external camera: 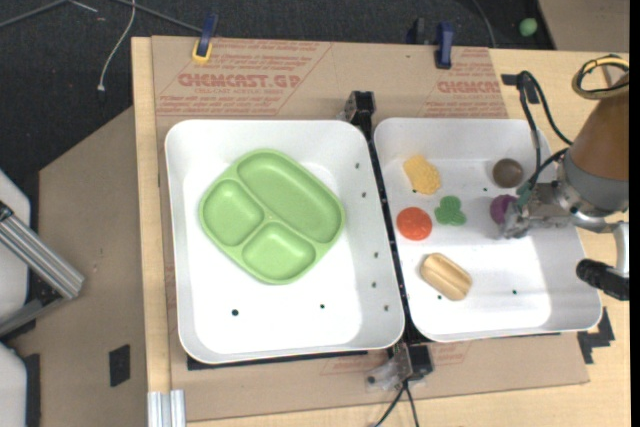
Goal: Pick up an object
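Two shallow white bins side by side on a table (150, 165) topped with printed cardboard, held along the far edge by a yellow clip (206, 39) and a blue clip (444, 45). Left bin (200, 315): smooth glossy plastic, rounded corners, carrying a pale green divided plate (270, 214) with three moulded compartments, set at a tilt to the bin's walls. Right bin (520, 315): same white plastic, scattered with small toy foods. Nearest the far left corner, a yellow knobbly piece (423, 174), bumpy like a corn cob. Just below, a round red-orange piece (414, 224), smooth and matte, with a small green lobed piece (451, 210) just beside it on the right. Toward the near wall, a tan oblong bread-like piece (445, 276), rounded at the ends, lying apart from the rest. Near the far right, a dull brown ball (508, 172). Between the ball and the near side, a small purple piece (501, 209), shape hard to make out, sitting right against the pincer (516, 217). Grey arm (598, 177) with orange band reaching in from the right, low over the right bin. Pincer down at the purple piece and seemingly touching it; too small and dark to tell how far apart the fingers stand or whether anything sits between them.
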